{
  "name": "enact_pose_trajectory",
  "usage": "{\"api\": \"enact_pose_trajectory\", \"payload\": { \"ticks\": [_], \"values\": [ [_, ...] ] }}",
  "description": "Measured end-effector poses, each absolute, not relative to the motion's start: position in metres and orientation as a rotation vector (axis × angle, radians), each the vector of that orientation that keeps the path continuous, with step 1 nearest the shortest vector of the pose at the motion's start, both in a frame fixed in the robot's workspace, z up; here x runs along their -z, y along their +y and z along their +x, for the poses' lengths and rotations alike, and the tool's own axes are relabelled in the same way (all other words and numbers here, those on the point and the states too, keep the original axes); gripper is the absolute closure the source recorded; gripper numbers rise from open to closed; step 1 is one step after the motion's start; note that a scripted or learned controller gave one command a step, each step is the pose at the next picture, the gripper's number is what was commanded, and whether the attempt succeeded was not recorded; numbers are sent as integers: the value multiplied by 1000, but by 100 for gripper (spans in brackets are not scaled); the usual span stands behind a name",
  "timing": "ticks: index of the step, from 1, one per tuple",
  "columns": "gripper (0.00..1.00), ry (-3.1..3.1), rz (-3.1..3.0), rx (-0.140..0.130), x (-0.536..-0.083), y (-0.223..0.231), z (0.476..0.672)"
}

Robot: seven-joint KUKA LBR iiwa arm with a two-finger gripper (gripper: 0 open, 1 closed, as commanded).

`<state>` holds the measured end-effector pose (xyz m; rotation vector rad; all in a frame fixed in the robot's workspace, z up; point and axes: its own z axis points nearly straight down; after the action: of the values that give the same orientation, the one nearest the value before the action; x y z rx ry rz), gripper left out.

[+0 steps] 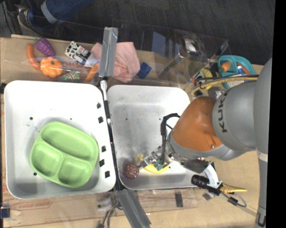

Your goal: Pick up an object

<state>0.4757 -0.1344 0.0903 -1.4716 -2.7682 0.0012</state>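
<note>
While my gripper [156, 160] hovers over the banana [155, 168], fingers' state I cannot tell, I'd judge it light, soft, slippery; grip mid-body. Ball [132, 170] lies at nine o'clock.

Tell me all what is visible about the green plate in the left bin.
The green plate is light green and looks like smooth plastic. It is a rounded tray with three compartments, one long and two smaller, all bare. It lies flat, turned at a slant, on the floor of the left bin, toward its near side. Only the bin touches it.
</note>
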Motion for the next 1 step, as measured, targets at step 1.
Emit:
{"api": "enact_pose_trajectory", "payload": {
  "ticks": [1],
  "values": [
    [100, -3069, -693, -2, -249, -169, 490]
  ]
}}
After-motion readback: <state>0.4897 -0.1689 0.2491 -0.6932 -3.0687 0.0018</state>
